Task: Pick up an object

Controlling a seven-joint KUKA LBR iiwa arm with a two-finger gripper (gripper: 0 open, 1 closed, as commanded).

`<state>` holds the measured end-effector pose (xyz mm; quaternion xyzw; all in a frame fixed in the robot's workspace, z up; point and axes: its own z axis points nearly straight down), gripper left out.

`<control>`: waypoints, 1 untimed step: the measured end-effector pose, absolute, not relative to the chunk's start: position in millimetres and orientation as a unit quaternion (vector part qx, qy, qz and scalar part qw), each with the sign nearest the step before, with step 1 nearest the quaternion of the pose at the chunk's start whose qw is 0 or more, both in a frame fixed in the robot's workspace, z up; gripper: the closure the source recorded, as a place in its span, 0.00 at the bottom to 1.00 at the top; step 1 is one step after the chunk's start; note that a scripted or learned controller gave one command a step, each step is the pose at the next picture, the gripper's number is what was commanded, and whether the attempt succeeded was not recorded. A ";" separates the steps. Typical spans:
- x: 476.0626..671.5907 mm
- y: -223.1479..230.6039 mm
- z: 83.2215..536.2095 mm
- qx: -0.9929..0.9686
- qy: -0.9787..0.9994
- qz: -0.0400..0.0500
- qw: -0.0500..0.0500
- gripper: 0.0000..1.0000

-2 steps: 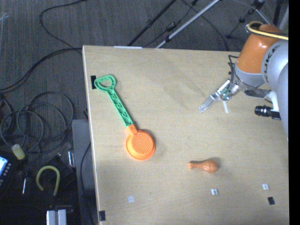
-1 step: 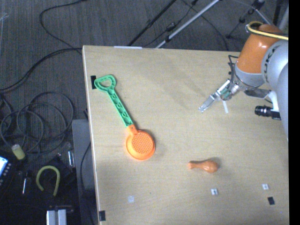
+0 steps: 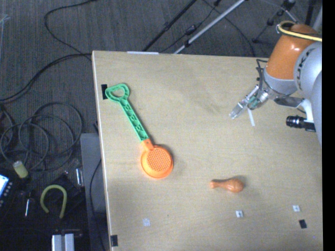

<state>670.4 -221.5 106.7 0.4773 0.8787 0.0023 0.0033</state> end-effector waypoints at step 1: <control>665.2 -159.3 178.1 0.473 0.881 0.001 0.001 1.00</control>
